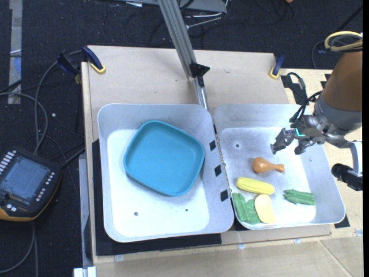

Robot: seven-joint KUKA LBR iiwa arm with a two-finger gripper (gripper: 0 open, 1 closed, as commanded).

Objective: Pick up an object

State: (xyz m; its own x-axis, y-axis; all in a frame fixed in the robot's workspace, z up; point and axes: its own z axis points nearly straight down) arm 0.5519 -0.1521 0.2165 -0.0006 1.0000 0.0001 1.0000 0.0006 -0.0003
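1. On the table (144, 79) I see two shallow white bins side by side; the left bin (115, 212) carries a blue square plate (164, 157) lying flat, a little toward its upper half.
2. From the right edge my arm (343, 94) reaches in, grey with an orange-brown section above the wrist, and ends over the upper right part of the right bin (242, 123).
3. My hand (292, 142) hangs above that bin with its two dark fingers spread apart and nothing between them, so I read it as open and not gripping anything.
4. Below and to the left of the hand lies an orange-brown toy chicken leg (266, 166), apart from the fingers and not touched by them.
5. Just below the chicken leg sits a yellow corn cob (255, 186), lying roughly crosswise.
6. Near the bin's lower edge a pale yellow oval piece (265, 209) lies touching a green pea pod (246, 208) on its left.
7. A second green vegetable (299, 197) lies toward the lower right of the bin, well apart from the yellow pieces.
8. Beside the table on the floor to the left I see a control pendant (26, 183) with its cable.
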